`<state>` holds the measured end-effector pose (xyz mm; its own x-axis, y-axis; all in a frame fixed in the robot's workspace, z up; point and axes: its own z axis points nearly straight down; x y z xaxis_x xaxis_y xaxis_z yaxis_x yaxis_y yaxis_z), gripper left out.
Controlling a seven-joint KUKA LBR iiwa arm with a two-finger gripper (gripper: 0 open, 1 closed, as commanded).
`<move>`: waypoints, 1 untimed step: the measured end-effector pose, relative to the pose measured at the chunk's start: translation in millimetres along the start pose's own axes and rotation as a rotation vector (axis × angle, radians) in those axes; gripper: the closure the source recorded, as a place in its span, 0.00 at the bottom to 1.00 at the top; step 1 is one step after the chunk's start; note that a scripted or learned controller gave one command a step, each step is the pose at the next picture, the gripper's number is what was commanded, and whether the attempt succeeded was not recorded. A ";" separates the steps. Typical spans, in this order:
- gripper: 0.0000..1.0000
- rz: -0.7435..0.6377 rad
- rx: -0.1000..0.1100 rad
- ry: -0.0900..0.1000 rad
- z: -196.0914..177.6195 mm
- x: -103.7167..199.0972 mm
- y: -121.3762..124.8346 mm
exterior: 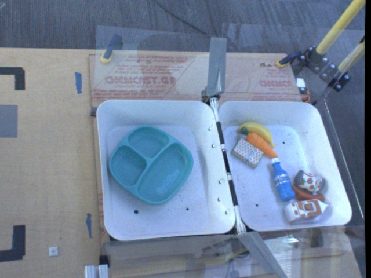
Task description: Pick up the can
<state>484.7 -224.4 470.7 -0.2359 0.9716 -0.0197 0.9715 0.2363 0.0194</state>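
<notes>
Two shallow white bins sit side by side on a bench, seen from above at a slant. L bin [116,213] holds a teal plate [151,164] w/ three compartments. R bin [330,155] holds the small items: the can [309,182], white w/ orange marks, lies toward the lower right, just beside a blue bottle [282,180] and touching a white-and-orange packet [305,210] below it. Farther up are a carrot [262,145], a banana [258,130] and a patterned block [247,153].
</notes>
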 end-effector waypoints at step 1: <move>1.00 -0.001 -0.005 -0.005 -11.5 -1.2 1.1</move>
<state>485.8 -225.1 482.2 -0.2364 0.9713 -0.0248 0.9712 0.2370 0.0244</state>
